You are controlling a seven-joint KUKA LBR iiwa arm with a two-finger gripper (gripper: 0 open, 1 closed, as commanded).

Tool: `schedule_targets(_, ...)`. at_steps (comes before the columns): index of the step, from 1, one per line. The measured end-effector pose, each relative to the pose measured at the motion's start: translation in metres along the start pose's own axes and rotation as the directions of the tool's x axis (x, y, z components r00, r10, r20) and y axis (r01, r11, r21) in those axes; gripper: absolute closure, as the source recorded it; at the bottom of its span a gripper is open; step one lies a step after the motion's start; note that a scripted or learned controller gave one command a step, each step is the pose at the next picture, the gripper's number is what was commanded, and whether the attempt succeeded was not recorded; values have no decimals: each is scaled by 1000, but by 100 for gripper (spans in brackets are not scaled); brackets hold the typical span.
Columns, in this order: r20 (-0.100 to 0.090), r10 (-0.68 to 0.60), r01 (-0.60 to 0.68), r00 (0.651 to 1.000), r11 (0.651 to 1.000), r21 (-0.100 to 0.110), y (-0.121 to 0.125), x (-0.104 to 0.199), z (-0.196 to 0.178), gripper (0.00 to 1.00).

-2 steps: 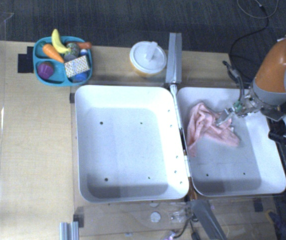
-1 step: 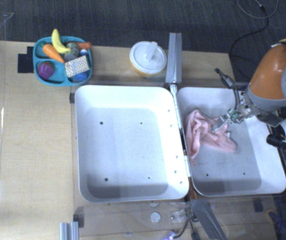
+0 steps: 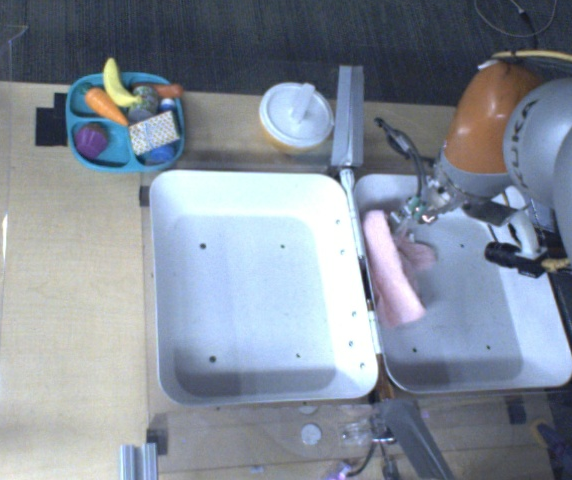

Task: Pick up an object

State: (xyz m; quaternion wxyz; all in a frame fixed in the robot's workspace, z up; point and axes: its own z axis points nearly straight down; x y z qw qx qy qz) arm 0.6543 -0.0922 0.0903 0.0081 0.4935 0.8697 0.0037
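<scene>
A long pink soft roll (image 3: pixel 392 270) lies in the right bin (image 3: pixel 486 353), against its left wall, running from the back toward the middle. A smaller pinkish lump (image 3: pixel 422 254) sits beside its upper part. My gripper (image 3: pixel 413 217) hangs low over the back left of that bin, right at the roll's upper end. It is too small and cluttered to make out whether it grips anything. The grey arm with its orange band (image 3: pixel 486 128) comes in from the right.
The left bin (image 3: pixel 256 368) sits beside the right one, with a metal bar (image 3: pixel 347 118) rising behind their shared edge. On the bench behind are a blue tray of toy food (image 3: pixel 124 120) and a white lidded cup (image 3: pixel 296 115).
</scene>
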Motion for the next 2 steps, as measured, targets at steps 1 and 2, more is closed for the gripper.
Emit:
schedule_targets(1, -6, -155, 155, 988, 988, 6, 15, -12, -76, 0)
schedule_targets(2, -6, -153, 153, 988, 988, 5, -13, -12, -5, 0)
